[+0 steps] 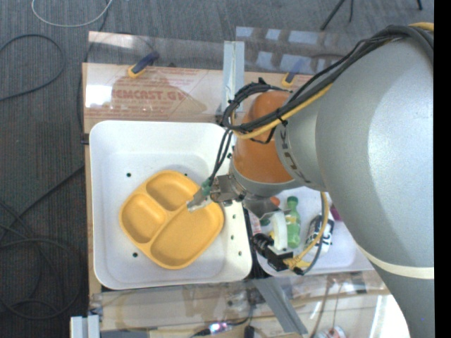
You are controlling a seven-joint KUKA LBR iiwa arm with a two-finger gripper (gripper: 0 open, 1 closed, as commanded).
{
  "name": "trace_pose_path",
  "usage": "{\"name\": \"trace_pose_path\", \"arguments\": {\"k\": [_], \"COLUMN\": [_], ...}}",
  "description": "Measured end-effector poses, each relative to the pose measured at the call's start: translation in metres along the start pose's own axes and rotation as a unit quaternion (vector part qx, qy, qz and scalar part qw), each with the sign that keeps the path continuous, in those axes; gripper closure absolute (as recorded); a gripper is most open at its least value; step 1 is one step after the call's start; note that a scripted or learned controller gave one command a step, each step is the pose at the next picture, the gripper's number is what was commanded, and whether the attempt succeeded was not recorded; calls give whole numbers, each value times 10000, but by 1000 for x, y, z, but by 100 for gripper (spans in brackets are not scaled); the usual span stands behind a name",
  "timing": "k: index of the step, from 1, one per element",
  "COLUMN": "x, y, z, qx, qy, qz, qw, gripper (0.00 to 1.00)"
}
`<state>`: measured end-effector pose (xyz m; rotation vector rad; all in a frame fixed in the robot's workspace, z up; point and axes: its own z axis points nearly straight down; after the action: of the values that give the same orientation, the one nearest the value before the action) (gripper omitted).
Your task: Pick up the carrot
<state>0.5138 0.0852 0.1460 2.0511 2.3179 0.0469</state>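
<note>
The arm [366, 139] is hanging over the right bin [345, 255]; the carrot is not identifiable, and the hand's state cannot be told. Locating it is coming next.

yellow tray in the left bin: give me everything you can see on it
The yellow tray looks like smooth moulded plastic, rounded in outline, divided by raised ridges into three compartments: two smaller ones toward the upper left and one larger toward the lower right. It lies flat, right side up, on the floor of the left bin, turned at a slant, nearer the bin's right wall. All three compartments look bare. The arm overhangs its upper right edge.
</note>
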Motion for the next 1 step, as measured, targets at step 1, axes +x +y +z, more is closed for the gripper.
{"name": "trace_pose_path", "arguments": {"k": [1], "x": [3], "y": [19], "z": [4], "qx": [157], "qy": [54], "qz": [553], "qw": [9983], "gripper": [0]}}
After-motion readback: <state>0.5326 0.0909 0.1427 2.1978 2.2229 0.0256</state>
